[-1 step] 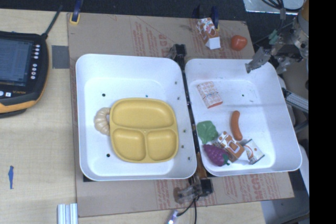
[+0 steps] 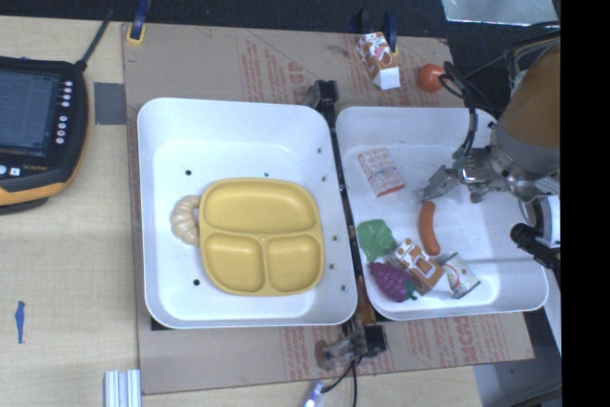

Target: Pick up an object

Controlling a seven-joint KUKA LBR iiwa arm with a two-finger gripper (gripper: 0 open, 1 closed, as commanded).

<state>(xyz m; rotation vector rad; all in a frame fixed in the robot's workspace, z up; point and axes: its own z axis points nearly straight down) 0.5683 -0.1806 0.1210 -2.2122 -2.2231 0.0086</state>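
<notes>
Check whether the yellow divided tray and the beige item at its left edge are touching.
Touching. In the camera view the yellow tray overlaps the beige item, whose right side runs under the tray's left rim with no gap between them.

arm (image 2: 534,110): cut off at the right edge;
pale pastry (image 2: 184,218): partly hidden under yellow tray (image 2: 259,235);
carton (image 2: 378,59): print too small to read

Bench (image 2: 67,300) bears brown board (image 2: 238,62) with two white bins (image 2: 157,205), pendant (image 2: 38,129) at left
</notes>
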